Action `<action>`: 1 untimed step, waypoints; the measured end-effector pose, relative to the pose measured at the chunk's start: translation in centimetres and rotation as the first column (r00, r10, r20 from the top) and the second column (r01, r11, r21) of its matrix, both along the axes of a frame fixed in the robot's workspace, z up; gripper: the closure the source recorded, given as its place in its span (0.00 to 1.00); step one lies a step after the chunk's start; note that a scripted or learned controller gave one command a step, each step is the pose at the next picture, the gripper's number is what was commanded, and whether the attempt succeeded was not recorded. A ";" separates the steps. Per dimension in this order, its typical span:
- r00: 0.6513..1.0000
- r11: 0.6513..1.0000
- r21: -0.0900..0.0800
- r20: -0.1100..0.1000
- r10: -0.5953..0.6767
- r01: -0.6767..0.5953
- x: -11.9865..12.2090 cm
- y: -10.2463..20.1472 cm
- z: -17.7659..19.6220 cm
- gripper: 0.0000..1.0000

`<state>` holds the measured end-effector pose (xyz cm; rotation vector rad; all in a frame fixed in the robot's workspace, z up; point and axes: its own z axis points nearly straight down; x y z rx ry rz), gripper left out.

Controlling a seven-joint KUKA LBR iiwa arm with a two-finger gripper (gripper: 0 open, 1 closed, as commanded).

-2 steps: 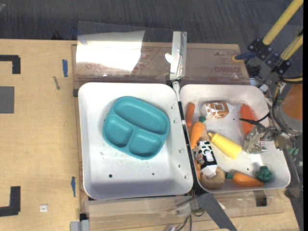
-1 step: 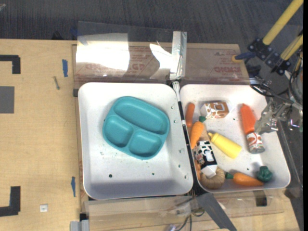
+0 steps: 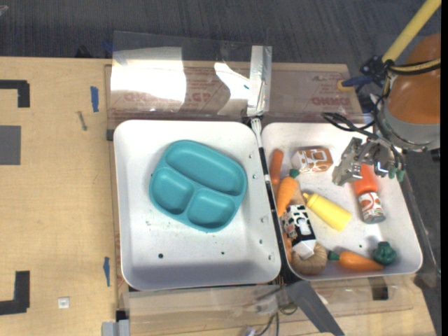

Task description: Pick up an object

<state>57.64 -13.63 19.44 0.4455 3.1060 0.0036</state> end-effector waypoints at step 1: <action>0.999 0.999 -0.002 0.009 -0.038 0.038 2.0 3.4 8.5 1.00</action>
